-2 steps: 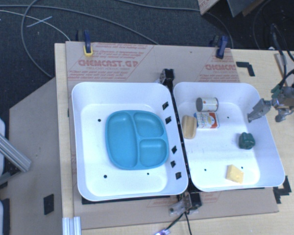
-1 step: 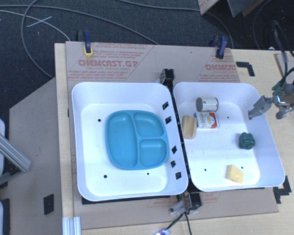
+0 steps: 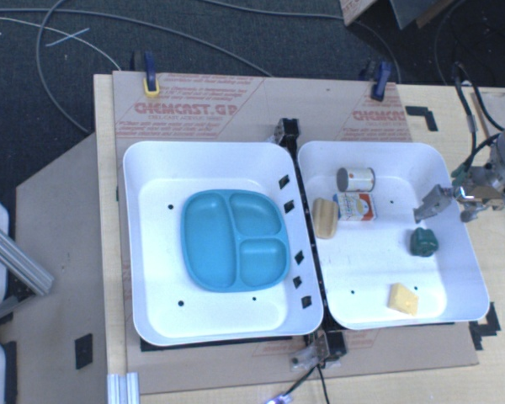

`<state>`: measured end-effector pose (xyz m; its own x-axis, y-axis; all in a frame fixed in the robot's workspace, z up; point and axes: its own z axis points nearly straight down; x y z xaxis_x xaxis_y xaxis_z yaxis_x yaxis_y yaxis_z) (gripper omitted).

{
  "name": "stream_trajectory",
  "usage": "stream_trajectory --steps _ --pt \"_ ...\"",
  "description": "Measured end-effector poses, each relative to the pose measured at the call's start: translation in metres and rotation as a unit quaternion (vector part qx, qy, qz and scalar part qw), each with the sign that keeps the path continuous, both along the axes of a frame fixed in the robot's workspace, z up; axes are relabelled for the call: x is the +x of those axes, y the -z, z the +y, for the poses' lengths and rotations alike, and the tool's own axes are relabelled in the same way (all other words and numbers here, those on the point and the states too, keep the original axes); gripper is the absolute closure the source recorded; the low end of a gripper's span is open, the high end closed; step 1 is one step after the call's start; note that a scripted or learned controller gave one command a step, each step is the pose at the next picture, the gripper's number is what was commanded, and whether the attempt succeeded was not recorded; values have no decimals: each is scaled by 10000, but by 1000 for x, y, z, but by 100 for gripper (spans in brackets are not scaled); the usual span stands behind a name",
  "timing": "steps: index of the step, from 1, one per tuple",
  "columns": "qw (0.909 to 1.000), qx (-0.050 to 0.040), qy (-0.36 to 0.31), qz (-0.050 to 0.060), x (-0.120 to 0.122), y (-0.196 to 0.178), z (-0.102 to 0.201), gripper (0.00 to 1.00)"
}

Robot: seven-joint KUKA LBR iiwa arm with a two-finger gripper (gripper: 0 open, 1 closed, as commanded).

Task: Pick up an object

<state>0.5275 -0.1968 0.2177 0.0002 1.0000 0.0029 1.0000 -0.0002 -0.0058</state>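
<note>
a: where's the claw?
b: at the right bin's far edge, above the green object. i can't tell its opening; nothing visibly held.
a: why there?
b: likely lining up on that nearest piece.

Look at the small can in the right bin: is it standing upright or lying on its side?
Lying on its side. The can shows its round grey end facing left and its length running across the right bin floor.
</note>
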Motion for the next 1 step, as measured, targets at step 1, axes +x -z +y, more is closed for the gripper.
stream_trajectory --steps 1 --pt "10000 0 -2 0 2 43 -1 0"
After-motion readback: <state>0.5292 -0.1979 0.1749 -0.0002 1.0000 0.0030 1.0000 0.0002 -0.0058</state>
